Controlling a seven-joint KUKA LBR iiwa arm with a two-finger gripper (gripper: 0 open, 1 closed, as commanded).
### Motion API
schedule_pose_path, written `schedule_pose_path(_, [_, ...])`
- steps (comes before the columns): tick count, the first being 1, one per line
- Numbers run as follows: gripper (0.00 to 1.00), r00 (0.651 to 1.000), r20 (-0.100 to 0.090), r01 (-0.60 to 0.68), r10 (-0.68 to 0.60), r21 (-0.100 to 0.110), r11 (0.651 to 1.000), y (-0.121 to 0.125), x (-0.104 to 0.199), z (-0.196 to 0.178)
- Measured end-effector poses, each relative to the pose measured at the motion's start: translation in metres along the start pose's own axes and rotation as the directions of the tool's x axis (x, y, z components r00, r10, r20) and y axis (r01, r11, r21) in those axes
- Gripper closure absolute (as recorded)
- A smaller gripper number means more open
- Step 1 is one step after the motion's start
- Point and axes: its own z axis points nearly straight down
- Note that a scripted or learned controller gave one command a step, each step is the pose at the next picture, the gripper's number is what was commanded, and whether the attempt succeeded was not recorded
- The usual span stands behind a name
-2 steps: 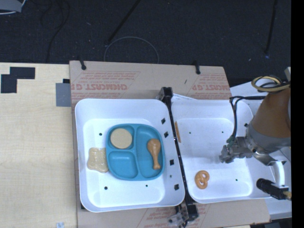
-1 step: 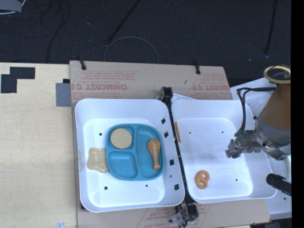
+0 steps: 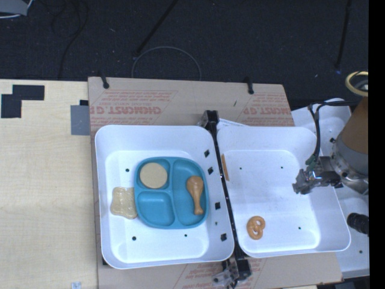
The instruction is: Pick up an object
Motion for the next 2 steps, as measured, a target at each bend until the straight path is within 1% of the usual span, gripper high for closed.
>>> schedule_pose_path(1, [1.0,1.0,-0.003,0.005,-0.005,0.004,1.0,0.009,0.057,0.002])
schedule_pose_path(2, [1.0,1.0,-0.004,0.004,-0.004,0.006,1.0,-0.002,0.111,-0.003])
